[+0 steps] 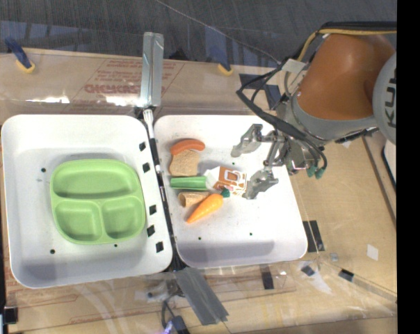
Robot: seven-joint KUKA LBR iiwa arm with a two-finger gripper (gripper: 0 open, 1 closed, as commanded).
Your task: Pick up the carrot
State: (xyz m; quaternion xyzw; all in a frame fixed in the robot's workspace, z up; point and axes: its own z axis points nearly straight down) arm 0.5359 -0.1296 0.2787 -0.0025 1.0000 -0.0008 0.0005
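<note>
Nearest the camera, in the right-hand shallow white plastic bin (279, 245): small orange carrot with a green top (205, 207), lying tilted, free of any grasp. Just above it, a tan stub (190, 199), a green cylinder (188, 183), a brown bread slice (185, 163) and a reddish sausage (188, 145); beside the carrot's top, a small orange-and-white carton (230, 179). In the left white bin (19, 207), a lime-green three-compartment plastic tray (97, 200). Farther right, metal two-finger gripper (255, 162) spread wide, pinching nothing, beside the carton.
</note>
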